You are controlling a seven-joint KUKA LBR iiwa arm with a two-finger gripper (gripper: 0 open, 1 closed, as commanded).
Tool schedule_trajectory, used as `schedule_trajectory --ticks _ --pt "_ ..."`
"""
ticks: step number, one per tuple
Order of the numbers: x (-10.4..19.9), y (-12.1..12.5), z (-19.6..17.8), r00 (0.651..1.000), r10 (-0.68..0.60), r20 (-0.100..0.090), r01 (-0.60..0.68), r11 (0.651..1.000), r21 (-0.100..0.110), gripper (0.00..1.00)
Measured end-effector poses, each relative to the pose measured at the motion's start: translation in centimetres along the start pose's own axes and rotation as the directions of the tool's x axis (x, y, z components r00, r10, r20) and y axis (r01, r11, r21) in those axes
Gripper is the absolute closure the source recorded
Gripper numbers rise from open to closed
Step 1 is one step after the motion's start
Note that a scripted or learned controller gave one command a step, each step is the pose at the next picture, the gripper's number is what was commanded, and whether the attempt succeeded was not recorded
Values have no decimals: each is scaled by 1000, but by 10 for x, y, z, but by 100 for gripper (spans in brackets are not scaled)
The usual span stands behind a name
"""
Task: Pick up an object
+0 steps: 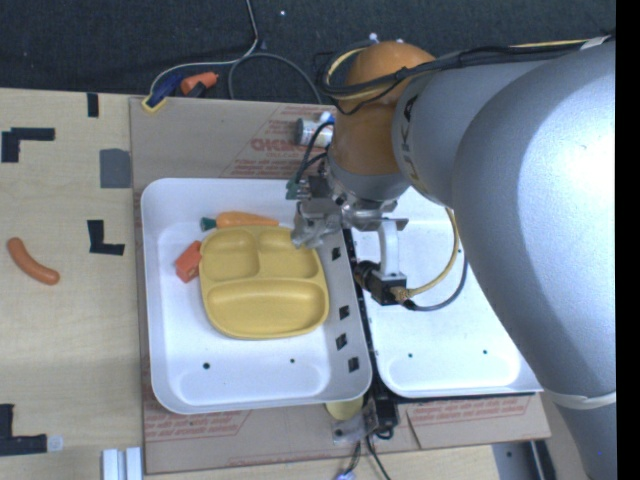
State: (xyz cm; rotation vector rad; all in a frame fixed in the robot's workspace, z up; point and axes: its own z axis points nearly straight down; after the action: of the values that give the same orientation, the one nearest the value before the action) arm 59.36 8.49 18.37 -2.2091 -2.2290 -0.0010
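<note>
Camera view: two white bins are being carried side by side on the counter, and the left bin is being occupied by one yellow divided tray, one orange carrot and one small orange piece. The gripper is being held over the tray's upper right corner, just beside the carrot's tip, in front of the right bin. Whether the jaws are spread or pressed together cannot be told; one orange sausage-shaped thing is being left lying well apart on the counter.

Bench, two white bins, orange sausage
</note>
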Motion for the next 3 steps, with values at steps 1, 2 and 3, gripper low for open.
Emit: schedule_trajectory --ticks 1,2,3 --pt "-5 0 0 1000 7 3 -7 1000 0 0" --pt "-92 -55 0 1000 18 7 -18 1000 3 0" --pt "-121 -87 -26 1000 12 3 -12 1000 0 0"
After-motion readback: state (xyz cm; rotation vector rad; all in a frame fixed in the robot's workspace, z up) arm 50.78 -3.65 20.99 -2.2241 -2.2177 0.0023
